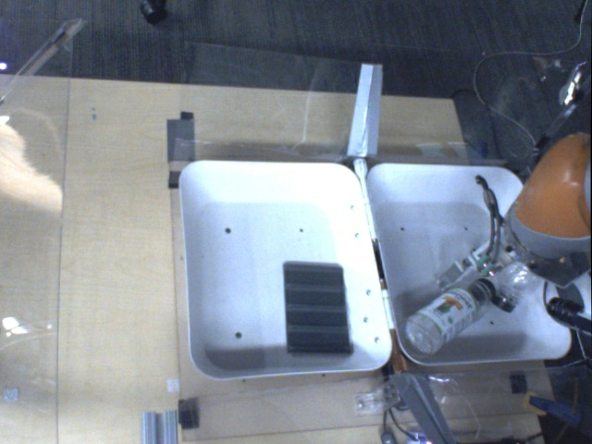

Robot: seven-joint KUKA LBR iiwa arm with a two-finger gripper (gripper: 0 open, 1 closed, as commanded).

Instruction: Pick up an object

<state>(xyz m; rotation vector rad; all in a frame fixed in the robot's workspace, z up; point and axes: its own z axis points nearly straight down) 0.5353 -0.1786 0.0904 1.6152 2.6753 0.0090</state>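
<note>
1. A clear plastic bottle [453, 314] lies on its side in the right bin [416, 202], in that bin's lower half, toward six o'clock from the bin's middle. It has a pale label round its belly and a dark cap.
2. Its long axis runs at a slant, from the base at about eight o'clock up to the capped neck at about two o'clock. The base end sits near the bin's front-left corner; the cap end points toward the arm.
3. The pincer [486, 265] hangs at the bottle's two o'clock end, just beside the neck. Metal parts of it show there, but glare and clutter hide the tips, so I cannot tell whether it is spread, closed, or gripping the bottle.
4. My judgement: the coming move turns on that slant. To take the bottle across its body, the pincer would need to shift toward eight o'clock along the axis and close across the narrow width, or else settle on the neck where it now is. A round, smooth body may roll or slip.
5. The grey arm with its orange band [555, 192] comes in from three o'clock, over the right bin's far edge.
6. The left bin [213, 192] holds a dark ribbed block [315, 308], lying flat near that bin's five o'clock region, well apart from the bottle.
7. Both bins sit side by side on the pale wooden worktop [102, 276].
</note>
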